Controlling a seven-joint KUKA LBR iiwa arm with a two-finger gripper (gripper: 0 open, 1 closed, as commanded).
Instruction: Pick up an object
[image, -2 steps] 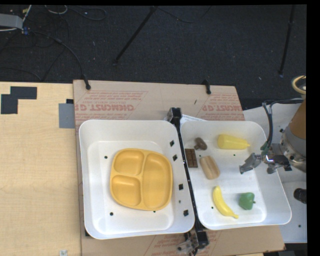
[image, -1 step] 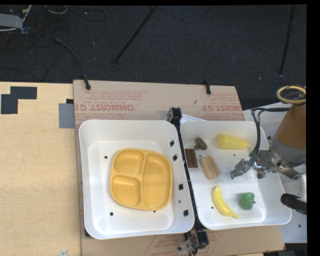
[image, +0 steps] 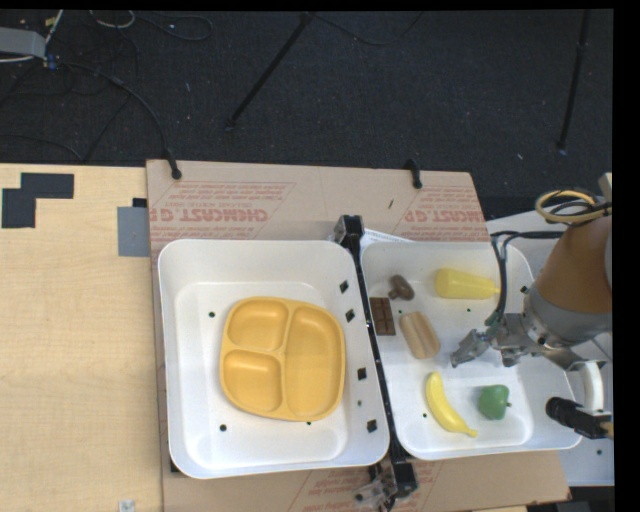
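Observation:
The right bin (image: 520, 440) holds several items. A yellow banana (image: 447, 404) lies near its front, with a green pepper (image: 492, 401) just to the right of it. Farther back are a tan bread roll (image: 419, 334), a brown chocolate bar (image: 381, 315), a small brown piece (image: 401, 288) and a yellow vegetable (image: 465, 284). My gripper (image: 474, 348) hangs low over the middle of this bin, right of the roll and behind the pepper. Nothing is visibly held in it.
A yellow divided plate (image: 283, 358) lies in the left bin (image: 180, 300). A black divider (image: 362, 330) runs between the two bins. The arm's orange band (image: 578, 265) reaches in over the right bin's right edge.

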